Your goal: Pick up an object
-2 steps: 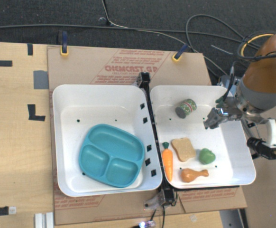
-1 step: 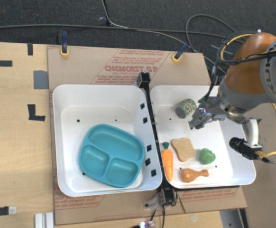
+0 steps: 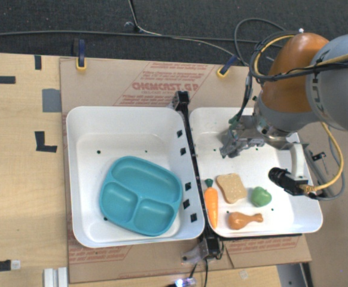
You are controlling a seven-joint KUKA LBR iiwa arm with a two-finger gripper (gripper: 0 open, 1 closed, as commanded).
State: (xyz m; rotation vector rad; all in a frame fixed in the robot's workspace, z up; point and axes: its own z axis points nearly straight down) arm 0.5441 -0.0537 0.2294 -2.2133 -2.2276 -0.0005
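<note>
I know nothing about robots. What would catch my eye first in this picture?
Probably the big grey arm with its orange band, reaching in from the right, its hand over the right bin. Next, the bright blue divided plate lying in the left bin. Then the toy food near the right bin's front: carrot, bread slice, green piece and chicken drumstick.

The grey arm [image 3: 332,76] with its orange band [image 3: 293,70] is reaching in from the right, wrist bending downward, and the claw [image 3: 232,146] is hanging low, pointing down and leftward.
</note>
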